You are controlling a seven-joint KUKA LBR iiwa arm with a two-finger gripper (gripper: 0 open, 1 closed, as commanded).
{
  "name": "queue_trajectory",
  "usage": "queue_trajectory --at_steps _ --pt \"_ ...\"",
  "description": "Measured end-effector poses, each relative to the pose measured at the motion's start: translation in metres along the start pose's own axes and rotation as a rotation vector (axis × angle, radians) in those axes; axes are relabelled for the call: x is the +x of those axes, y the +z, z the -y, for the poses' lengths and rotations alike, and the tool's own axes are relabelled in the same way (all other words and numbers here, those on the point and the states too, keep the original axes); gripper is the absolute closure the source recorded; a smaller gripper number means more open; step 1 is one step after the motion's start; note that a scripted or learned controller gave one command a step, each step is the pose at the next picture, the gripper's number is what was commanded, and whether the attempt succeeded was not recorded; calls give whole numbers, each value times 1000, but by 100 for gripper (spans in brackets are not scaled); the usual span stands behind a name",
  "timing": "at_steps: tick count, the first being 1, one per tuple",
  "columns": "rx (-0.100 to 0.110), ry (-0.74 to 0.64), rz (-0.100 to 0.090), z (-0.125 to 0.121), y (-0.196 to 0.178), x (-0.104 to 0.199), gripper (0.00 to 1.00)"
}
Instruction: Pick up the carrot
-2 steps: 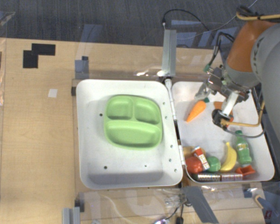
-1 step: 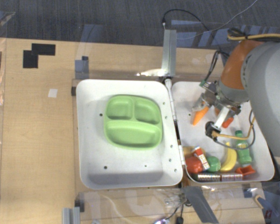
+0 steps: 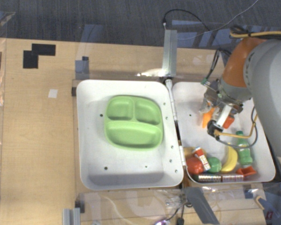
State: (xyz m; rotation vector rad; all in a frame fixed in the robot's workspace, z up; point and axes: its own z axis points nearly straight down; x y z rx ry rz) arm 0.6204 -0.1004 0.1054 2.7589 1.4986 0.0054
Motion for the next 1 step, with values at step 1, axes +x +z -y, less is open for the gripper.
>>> queue_trajectory --at_steps 1 --pt "1 55 1 -19 -80 61 100"
